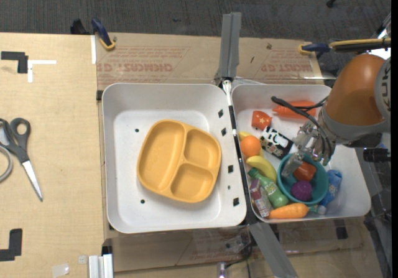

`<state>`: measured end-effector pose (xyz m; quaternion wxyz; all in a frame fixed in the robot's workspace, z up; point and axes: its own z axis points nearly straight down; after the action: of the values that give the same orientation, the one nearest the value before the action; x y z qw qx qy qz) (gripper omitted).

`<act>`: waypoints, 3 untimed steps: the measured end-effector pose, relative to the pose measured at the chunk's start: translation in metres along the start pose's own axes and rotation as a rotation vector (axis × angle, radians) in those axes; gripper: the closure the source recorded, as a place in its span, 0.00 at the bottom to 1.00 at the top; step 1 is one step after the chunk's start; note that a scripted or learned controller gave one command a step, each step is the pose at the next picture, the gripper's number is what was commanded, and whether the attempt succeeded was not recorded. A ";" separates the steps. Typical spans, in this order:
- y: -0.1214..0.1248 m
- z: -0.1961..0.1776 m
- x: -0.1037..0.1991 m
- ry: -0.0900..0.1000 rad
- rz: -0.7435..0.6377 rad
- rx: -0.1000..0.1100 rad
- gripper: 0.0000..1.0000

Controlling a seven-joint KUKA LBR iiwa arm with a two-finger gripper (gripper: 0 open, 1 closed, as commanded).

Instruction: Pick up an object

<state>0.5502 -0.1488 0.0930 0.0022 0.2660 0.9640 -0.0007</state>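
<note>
Camera view: teal bowl (317, 191) holds purple ball (301, 190), red piece (305, 171).

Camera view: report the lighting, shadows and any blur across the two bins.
Camera view: lighting even and soft, no harsh glare on the left bin; the yellow plate is sharp with a faint shadow beneath; the gripper over the teal bowl looks slightly soft, its details hard to make out.
</note>
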 end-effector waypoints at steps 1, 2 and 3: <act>0.042 0.000 -0.038 0.000 0.129 -0.001 0.00; -0.022 0.000 0.033 -0.001 0.042 -0.001 0.00; 0.046 -0.007 -0.011 0.001 0.020 -0.001 0.00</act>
<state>0.5834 -0.1151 0.0996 0.0017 0.2756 0.9613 0.0001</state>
